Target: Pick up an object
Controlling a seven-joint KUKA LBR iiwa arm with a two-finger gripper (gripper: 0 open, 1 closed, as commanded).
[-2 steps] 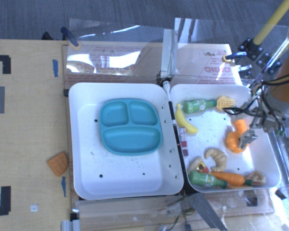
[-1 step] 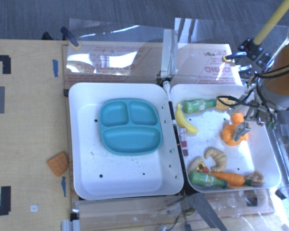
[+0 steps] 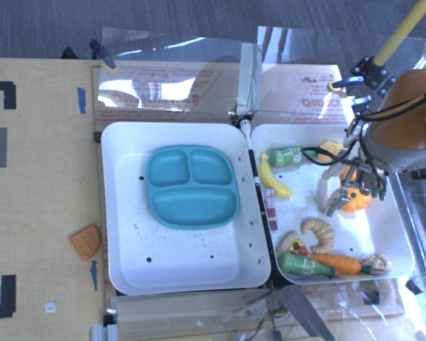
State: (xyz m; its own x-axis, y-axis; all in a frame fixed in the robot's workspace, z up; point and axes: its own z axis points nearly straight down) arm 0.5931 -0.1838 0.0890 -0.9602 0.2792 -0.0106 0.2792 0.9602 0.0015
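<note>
Right bin [image 3: 401, 251]: I am working down inside it, near its far-right part; its right wall runs just beside my wrist, so I have little room to swing that way.
Left bin [image 3: 121, 190]: well off to my left, past the divider; it is open room if I need to carry something across.
Blue tray [image 3: 192, 187]: sits in the middle of that left bin, far from my tool, no obstacle to this step.
My gripper [image 3: 343, 196]: low over the right bin floor, fingers spread narrowly around a small orange object [image 3: 356, 202]; I judge the grasp uncertain, since I cannot tell whether both fingers bear on it.
Step in hand: close squarely on the orange object, then lift straight up before any sideways move.
Banana [image 3: 272, 179]: to my left, apart from the fingers.
Croissant [image 3: 319, 231]: just in front of me, nearer the camera; a tilted lift could brush it.
Carrot [image 3: 337, 263]: further toward the near wall, beside a green bottle [image 3: 298, 263]; both clear of a vertical lift.
</note>
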